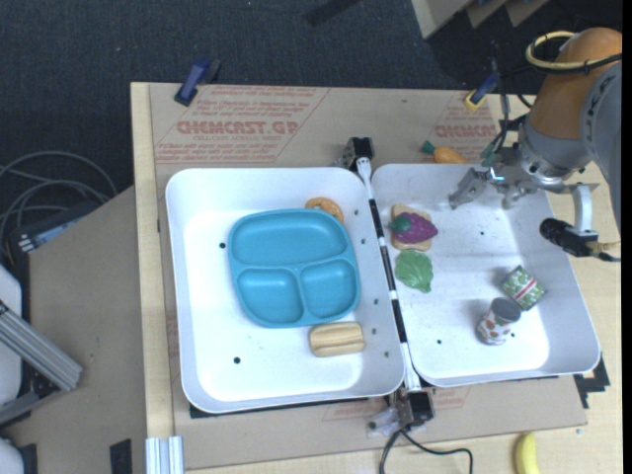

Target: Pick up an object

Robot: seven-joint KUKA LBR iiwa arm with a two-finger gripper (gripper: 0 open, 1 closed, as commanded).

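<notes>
while near grapes (413,228), lettuce (415,271)

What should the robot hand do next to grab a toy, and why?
Probably move down and left toward the purple grapes. The gripper hangs over the far edge of the right bin with nothing between its fingers, and the grapes look like the nearest toy, lying apart from the green leaf.

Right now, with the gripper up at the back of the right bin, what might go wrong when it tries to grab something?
The gripper hangs over bare floor in the right bin, so closing here would likely catch nothing. The grapes and green leaf lie against the divider, where a finger might hit the wall. The can and green pack sit close together, so reaching for one may knock the other.
</notes>
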